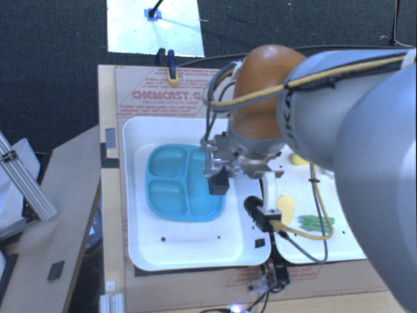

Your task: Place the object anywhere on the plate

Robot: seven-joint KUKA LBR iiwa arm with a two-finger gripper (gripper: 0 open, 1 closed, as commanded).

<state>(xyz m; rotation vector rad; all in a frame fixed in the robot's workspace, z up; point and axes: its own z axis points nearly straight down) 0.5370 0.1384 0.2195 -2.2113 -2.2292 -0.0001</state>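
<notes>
The gripper (218,180) hung right over the blue sectioned plastic plate's (172,189) right edge in the left white bin (189,253); whether it carried anything was impossible to tell, the object itself unidentifiable.

Reached in from three o'clock (grey, orange band above wrist), gripper (218,180) pointed down near centre.

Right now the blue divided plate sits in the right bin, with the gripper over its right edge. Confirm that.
Not quite: the camera view shows the blue divided plate in the left bin, not the right one. The rest stands: the gripper is over the plate's right edge.
</notes>
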